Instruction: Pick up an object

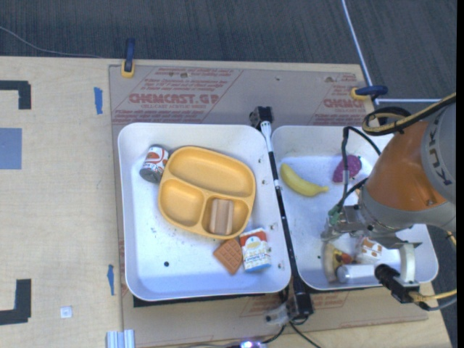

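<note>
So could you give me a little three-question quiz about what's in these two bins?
1. True or false: the banana lies in the same bin as the yellow divided plate.
2. Which lies against the plate's upper left edge? A) a small can B) a carton C) a purple item
3. Fill in: the arm's tool is over the ____ bin in this view.

Key:
1. False; the banana is in the right bin, the plate in the left bin.
2. A, the small can. The carton sits below the plate; the purple item is in the right bin.
3. Right.
</note>
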You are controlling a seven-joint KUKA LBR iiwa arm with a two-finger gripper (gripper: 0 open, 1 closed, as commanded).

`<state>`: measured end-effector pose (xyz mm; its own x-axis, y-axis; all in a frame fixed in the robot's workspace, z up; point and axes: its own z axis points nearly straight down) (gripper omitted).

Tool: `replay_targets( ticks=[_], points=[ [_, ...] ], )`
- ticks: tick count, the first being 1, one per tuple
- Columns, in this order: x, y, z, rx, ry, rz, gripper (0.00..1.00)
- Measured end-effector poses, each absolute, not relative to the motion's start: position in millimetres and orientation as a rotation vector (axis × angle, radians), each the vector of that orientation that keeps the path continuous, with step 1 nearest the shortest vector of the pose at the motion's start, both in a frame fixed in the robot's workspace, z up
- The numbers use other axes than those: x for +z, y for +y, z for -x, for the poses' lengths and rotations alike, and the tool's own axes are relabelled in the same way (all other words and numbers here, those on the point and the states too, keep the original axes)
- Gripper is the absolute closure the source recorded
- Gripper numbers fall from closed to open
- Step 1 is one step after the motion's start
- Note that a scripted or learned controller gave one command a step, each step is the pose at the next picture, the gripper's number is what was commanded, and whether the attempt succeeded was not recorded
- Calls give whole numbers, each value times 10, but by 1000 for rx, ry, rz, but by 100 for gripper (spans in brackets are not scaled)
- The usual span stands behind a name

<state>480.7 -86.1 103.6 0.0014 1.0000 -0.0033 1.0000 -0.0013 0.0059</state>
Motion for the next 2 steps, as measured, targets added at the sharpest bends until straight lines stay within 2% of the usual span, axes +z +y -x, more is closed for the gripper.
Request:
replay_targets(
  ticks=[1,2],
  points=[
    [1848,-123,-4802,3,2223,-2219,100],
    [1948,-663,-4797,2,2218,-2220,100]
  ],
)
